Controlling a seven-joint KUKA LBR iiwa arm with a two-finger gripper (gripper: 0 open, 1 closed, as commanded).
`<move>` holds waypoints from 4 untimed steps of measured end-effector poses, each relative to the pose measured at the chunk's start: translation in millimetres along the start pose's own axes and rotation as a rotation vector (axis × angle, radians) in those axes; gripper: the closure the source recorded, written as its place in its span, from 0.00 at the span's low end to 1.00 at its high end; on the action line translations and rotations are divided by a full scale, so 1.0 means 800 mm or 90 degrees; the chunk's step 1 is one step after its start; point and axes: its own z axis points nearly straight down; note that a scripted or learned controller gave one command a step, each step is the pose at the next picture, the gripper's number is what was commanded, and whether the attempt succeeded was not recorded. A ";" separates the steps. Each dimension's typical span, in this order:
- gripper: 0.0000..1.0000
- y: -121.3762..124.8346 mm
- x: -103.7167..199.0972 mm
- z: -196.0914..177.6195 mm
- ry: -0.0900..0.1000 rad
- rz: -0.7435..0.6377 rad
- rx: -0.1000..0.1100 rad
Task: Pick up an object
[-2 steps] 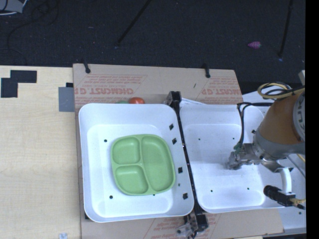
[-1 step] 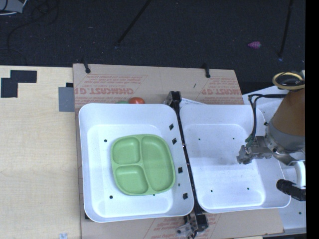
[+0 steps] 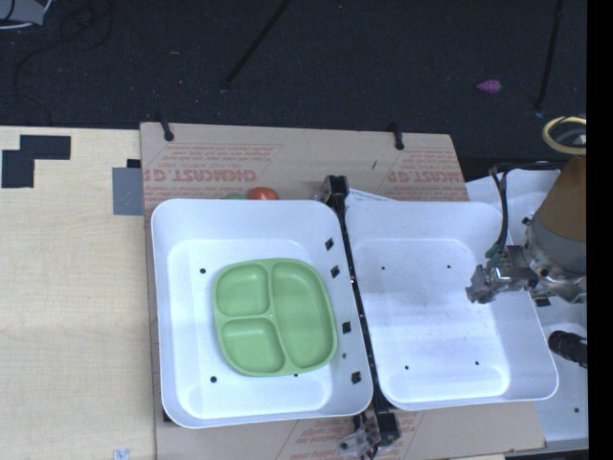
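Since the green plate lies flat in the left bin, we should bring the claw, gripping nothing from what we see, toward nine o'clock and pinch its rim

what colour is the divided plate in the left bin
Light green, with three compartments; the divided plate shows clearly in the camera view, lying in the left bin.

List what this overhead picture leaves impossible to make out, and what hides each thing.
- Gripper, camera view: too small and blurred to read its state.
- Red object, camera view: half hidden behind the left bin's rim.
- Arm, camera view: cut off by the right edge.
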 end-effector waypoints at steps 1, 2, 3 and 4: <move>1.00 0.009 -0.010 -0.072 -0.001 0.001 -0.001; 1.00 0.021 0.048 -0.058 0.002 -0.002 0.003; 1.00 0.030 0.122 -0.056 0.002 -0.002 0.004; 1.00 0.038 0.179 -0.059 0.001 -0.001 0.003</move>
